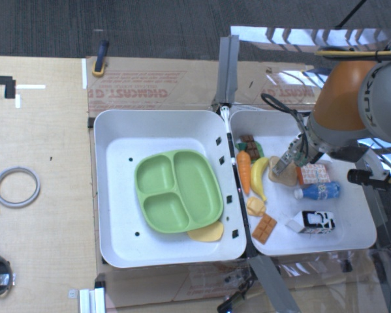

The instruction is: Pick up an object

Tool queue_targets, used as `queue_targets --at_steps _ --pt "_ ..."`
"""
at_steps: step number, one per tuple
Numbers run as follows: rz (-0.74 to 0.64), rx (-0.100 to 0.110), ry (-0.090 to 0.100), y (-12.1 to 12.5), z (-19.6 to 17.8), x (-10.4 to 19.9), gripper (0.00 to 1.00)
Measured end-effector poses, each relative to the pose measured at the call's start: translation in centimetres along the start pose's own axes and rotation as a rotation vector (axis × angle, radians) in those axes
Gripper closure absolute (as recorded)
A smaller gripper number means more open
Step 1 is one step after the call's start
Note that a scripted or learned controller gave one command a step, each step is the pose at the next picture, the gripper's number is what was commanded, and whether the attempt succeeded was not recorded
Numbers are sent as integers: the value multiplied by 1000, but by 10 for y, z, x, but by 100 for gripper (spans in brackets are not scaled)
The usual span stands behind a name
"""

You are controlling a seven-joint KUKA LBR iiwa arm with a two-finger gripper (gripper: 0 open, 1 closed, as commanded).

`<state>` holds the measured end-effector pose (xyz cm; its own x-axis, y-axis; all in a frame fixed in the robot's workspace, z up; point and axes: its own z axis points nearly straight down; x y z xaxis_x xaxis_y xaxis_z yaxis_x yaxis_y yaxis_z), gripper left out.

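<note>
Two white bins sit side by side. Nearest in the right bin [352, 237] lie a waffle piece [264, 227] and a small carton [318, 221]; farther, a blue bottle [319, 191], banana [258, 177] and carrot [244, 171]. The gripper [285, 165] is low beside the banana, its jaw state indiscernible. The left bin [113, 194] holds a green divided plate [179, 190].

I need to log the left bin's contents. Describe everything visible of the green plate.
The green plate is a light green divided tray, plastic by its look, with rounded corners and three compartments: two smaller ones on the view's left, one long one on the right. It lies flat and right side up on the floor of the left bin, turned slightly askew. Nothing shows in its compartments. A yellow piece sticks out from under its lower right edge.
</note>
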<state>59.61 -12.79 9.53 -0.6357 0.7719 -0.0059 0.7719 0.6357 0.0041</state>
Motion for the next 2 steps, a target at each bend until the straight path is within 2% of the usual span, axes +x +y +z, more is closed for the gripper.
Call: queue_targets --at_steps 1,2 --pt "43 5 5 70 -119 35 100" --pt "-71 7 9 -31 -11 43 100"
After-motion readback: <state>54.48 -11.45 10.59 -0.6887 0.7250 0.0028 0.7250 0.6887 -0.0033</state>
